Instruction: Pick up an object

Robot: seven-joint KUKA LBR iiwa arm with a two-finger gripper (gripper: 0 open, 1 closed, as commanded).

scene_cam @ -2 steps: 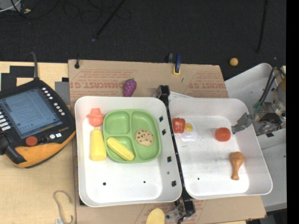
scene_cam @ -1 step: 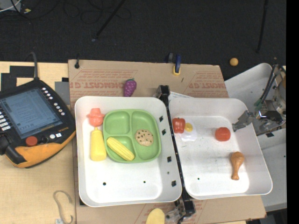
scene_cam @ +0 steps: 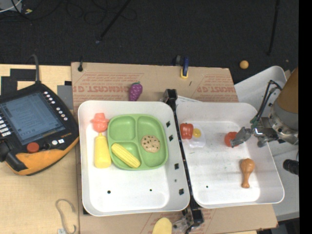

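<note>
My gripper [scene_cam: 250, 137] hangs over the right side of the right bin [scene_cam: 219, 194], its two grey fingers spread open with nothing between them. The left finger [scene_cam: 238, 138] points at a small red tomato [scene_cam: 229, 139] and sits right beside it. A brown chicken drumstick [scene_cam: 246, 171] lies below the gripper on the bin floor. A red pepper [scene_cam: 186, 130] and a small yellow piece [scene_cam: 196, 132] rest near the bin's left wall.
The left bin [scene_cam: 126, 199] holds a green divided plate [scene_cam: 138, 130] with a cookie [scene_cam: 150, 143] and corn [scene_cam: 126, 155], plus a yellow bottle [scene_cam: 102, 151] and a pink toy [scene_cam: 99, 123]. Purple grapes [scene_cam: 135, 90] lie behind it. A control pendant [scene_cam: 29, 126] sits left.
</note>
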